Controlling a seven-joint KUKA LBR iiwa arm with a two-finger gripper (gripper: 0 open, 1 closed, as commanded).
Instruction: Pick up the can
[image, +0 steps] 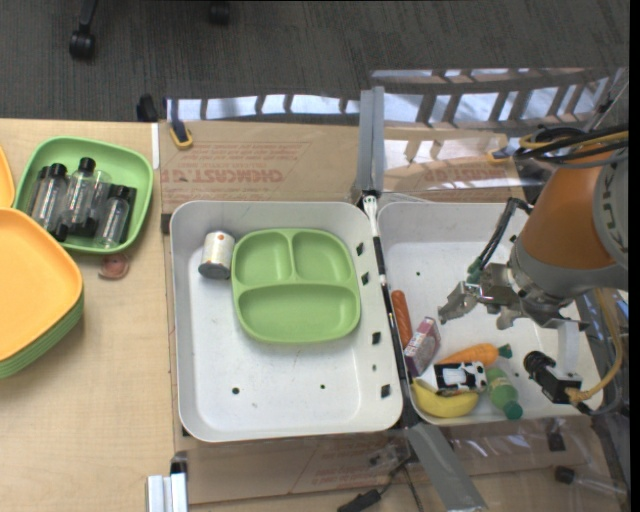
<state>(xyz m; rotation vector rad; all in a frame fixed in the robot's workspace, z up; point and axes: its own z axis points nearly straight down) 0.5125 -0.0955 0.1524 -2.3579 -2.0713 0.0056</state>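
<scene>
The can (215, 254) is a small silvery cylinder lying on its side in the left bin (200, 400), at the bin's upper left, touching the left edge of a green divided plate (296, 284) that sits on the bin floor. Its pale round end faces the camera and its label is too small to read. In the right bin (430, 235) a cluster lies along the lower left: a thin red stick (401, 314) by the dividing wall, a pink packet (422, 344), a carrot (468, 354), a black and white toy (460, 377) partly covering a banana (445, 401), and some small green pieces (507, 400) hard to identify. The arm (572, 225) enters from the right, its orange band bulky over the right bin and hiding that bin's right side. The gripper (480, 302) hangs low over the right bin, well apart from the can, its fingers spread open with nothing between them.
</scene>
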